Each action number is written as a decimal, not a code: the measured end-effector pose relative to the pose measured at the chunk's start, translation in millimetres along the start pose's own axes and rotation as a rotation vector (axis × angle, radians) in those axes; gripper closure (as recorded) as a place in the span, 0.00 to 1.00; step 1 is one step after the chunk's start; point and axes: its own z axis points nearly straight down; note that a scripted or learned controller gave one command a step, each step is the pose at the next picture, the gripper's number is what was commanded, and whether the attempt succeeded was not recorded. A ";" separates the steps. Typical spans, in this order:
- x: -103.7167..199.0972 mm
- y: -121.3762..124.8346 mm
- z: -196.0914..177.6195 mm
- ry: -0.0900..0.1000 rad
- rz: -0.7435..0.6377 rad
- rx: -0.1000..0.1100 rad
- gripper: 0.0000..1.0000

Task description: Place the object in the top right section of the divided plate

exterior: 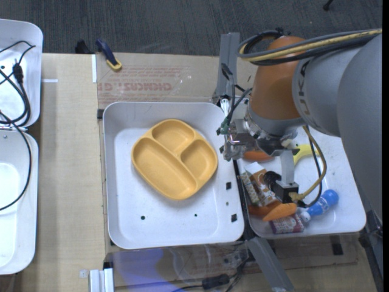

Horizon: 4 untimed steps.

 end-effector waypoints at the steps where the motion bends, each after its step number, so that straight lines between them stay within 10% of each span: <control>1: -24.8 -20.7 -0.6 0.001 0.005 0.001 1.00; 2: 10.0 23.0 -26.0 0.000 0.095 -0.002 1.00; 3: 9.8 23.0 -25.9 -0.001 0.095 -0.002 0.00; 4: -15.2 -26.2 0.0 0.000 0.022 0.001 0.00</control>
